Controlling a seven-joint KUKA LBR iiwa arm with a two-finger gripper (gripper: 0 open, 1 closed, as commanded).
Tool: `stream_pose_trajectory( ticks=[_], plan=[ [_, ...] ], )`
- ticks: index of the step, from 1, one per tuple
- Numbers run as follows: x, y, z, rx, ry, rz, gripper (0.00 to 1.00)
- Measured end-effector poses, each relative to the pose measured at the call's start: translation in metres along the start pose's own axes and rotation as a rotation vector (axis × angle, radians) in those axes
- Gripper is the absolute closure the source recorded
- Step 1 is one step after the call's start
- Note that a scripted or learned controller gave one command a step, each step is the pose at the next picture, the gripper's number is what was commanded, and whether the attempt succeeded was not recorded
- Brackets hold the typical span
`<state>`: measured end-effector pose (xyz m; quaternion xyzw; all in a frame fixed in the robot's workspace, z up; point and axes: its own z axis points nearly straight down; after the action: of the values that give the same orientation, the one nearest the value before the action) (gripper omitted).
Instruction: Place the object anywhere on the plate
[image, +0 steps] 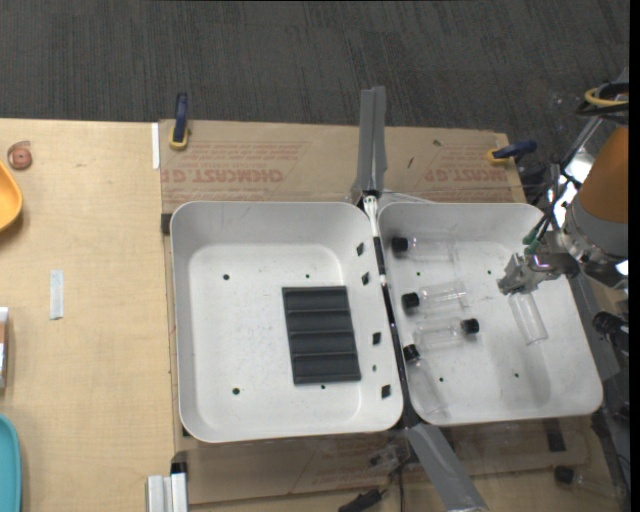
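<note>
We see the left bin holding a black ribbed plate at mid-frame. The right bin holds several clear vials with black caps. At right, the gripper hangs over one clear vial; its grip we cannot tell.

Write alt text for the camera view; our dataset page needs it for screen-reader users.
A grey robot arm's gripper hovers over the right white bin, which holds several clear tubes with black caps. The left white bin holds a black ribbed plate. Both bins sit on cardboard on a wooden bench.
</note>
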<state>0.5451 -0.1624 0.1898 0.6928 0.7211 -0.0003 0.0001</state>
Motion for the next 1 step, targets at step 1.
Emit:
stream_pose_trajectory(
  ticks=[1],
  plan=[
    [0.0647, 0.0167, 0.0374, 0.004, 0.001, 0.106, 1.00]
  ],
)
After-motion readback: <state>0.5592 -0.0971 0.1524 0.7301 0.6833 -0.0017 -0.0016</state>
